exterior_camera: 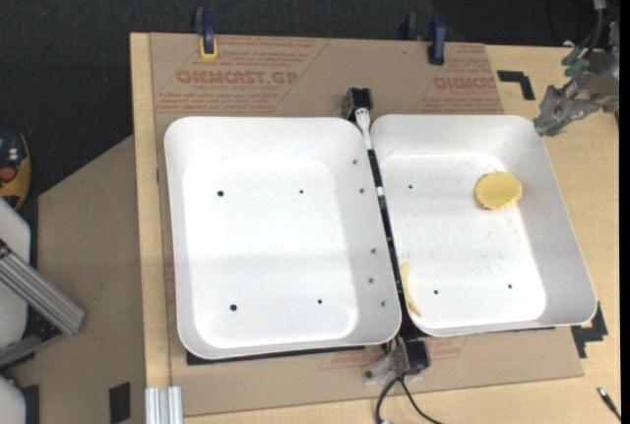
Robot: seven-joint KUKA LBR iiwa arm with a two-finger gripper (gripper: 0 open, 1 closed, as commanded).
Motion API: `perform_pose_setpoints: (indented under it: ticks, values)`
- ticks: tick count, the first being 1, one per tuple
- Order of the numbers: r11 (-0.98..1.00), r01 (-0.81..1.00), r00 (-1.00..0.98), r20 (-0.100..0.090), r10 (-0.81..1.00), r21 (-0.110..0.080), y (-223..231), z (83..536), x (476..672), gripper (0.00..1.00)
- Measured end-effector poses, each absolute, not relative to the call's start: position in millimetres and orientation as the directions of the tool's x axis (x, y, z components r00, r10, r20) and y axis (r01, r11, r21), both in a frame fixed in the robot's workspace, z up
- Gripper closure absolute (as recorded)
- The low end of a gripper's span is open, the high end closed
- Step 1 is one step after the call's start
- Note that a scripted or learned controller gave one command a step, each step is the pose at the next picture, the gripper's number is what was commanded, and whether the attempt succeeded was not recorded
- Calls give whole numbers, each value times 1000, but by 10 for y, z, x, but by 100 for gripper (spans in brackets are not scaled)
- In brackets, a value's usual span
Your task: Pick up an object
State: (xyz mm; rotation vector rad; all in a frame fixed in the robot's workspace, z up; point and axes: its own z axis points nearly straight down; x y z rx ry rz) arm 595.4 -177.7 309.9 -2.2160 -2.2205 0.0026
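Note:
A round yellow object [498, 190] lies flat in the right bin [551, 245], toward its far right side. A second, pale yellow piece [408, 290] rests against that bin's left wall near the front. My gripper [551, 117] hangs beyond the right bin's far right corner, over the bench, up and to the right of the round yellow object and well apart from it. Nothing shows in its grasp.
The left bin [187, 215] sits beside the right one, joined by a black strip [376, 206] between them. Two blue clamps [206, 27] [437, 36] hold the cardboard bench top at the back edge. Cables [399, 378] trail at the front.

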Motion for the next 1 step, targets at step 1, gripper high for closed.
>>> perform_pose_setpoints:
  ticks: [1]
  values:
    - [-4, 1000, 4, 0, 1000, -3, -2265, 2957, 5660, 100]
